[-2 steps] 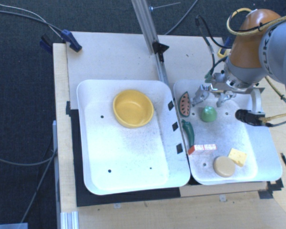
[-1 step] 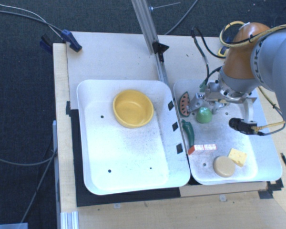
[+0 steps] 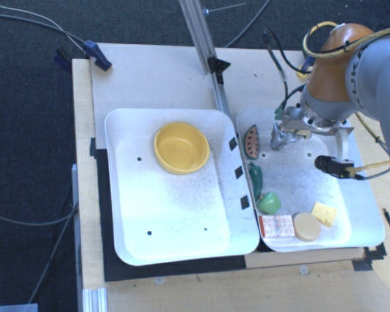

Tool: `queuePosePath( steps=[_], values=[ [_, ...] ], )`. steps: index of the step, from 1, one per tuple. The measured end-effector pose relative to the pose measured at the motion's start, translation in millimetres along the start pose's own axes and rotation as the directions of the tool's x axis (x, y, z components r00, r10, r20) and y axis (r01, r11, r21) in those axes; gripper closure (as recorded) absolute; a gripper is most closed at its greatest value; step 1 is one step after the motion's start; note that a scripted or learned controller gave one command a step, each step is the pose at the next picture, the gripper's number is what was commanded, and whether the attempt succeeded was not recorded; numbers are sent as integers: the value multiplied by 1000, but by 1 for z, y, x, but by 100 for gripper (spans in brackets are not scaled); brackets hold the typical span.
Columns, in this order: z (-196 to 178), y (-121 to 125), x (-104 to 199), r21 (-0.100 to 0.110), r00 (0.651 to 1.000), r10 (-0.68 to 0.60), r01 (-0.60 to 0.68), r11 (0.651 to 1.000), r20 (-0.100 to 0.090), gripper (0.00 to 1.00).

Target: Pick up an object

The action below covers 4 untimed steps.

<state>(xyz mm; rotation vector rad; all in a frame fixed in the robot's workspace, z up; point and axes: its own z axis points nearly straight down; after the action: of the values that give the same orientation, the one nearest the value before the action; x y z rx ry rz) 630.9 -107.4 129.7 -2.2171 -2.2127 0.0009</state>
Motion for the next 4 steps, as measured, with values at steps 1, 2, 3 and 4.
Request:
queuePosePath(
  steps=[1, 2, 3, 4],
  values=[
    [-48, 1, -6, -16, 1000, 0, 0, 1000, 7, 100],
    [-105, 10, 3, -17, 1000, -4, 4, 1000, 5, 100],
    [-134, 12, 4, -14, 1000, -4, 4, 1000, 6, 100],
    [-119, 21, 59, -2, 1000, -8, 8, 1000, 2, 100]
  ],
)
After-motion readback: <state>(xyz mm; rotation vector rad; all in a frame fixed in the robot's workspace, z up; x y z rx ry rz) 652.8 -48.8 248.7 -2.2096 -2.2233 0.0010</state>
